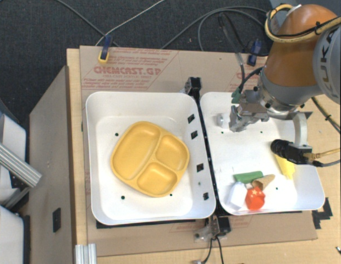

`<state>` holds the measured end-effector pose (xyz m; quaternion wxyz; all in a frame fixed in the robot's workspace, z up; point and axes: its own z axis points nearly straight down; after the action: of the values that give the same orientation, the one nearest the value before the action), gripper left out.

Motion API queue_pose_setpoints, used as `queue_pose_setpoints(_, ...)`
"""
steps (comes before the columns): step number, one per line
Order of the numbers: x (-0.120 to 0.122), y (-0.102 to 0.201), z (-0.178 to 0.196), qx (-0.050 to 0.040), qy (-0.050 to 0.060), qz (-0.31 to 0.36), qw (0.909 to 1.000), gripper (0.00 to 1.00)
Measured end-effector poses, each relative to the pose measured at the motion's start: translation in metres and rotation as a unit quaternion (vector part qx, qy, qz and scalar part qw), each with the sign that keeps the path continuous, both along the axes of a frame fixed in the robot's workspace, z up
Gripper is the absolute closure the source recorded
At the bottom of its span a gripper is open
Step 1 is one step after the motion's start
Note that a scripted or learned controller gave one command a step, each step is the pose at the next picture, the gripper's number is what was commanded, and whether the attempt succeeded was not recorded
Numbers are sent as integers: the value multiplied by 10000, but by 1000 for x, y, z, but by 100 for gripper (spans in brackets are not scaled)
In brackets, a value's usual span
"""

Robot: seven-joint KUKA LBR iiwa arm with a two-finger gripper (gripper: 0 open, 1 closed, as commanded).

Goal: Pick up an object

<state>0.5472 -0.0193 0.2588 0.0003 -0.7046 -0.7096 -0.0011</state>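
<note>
My gripper (235, 123) hangs over the upper left part of the right bin (302, 202), pointing down at bare white floor. Nothing shows in its grasp. Near the bin's front edge lies a cluster: a flat green piece (248, 176), a tan piece (266, 179), a white block (236, 194) and a red rounded thing (255, 199). They touch or overlap one another. A yellow object (286, 167) lies by the right wall. All of these sit well in front of and to the right of the gripper.
The left bin (99, 147) holds a yellow divided plate (150, 158) with three compartments. A black divider with clips (199, 142) runs between the bins. The arm's orange band (297, 43) looms over the right bin's back right.
</note>
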Motion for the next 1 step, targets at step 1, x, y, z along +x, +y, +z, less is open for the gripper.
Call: queue_pose_setpoints(1,12,52,-20,2,23,-4,10000,100)
